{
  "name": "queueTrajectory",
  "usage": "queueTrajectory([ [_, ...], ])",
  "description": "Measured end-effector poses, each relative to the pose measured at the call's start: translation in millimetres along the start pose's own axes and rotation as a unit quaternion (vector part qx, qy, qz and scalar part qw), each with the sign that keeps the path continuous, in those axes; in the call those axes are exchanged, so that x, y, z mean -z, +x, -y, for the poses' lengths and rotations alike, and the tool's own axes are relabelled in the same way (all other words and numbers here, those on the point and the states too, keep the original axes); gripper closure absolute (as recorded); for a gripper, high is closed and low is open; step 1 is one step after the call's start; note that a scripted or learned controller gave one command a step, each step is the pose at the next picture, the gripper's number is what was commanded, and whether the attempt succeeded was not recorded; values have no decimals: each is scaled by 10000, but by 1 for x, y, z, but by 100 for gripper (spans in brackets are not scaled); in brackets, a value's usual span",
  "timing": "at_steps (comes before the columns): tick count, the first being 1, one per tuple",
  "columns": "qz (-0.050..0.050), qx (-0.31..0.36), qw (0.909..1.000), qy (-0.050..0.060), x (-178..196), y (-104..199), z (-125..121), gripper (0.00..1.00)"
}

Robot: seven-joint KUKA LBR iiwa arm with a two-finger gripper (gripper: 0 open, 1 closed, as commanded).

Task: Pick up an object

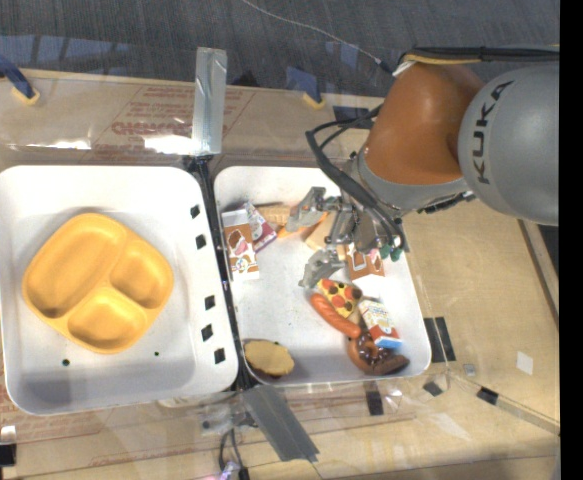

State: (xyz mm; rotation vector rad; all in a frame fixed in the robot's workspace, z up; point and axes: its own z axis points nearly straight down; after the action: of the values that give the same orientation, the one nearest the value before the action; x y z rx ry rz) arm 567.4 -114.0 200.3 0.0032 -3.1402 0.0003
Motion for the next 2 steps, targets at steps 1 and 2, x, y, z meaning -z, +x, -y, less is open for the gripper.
queueTrajectory([
  [1, -14, 765, 9971, -9, -106, 79, 56, 0],
  [2, 3, 812, 9967, -9, -95, 77, 53, 100],
])
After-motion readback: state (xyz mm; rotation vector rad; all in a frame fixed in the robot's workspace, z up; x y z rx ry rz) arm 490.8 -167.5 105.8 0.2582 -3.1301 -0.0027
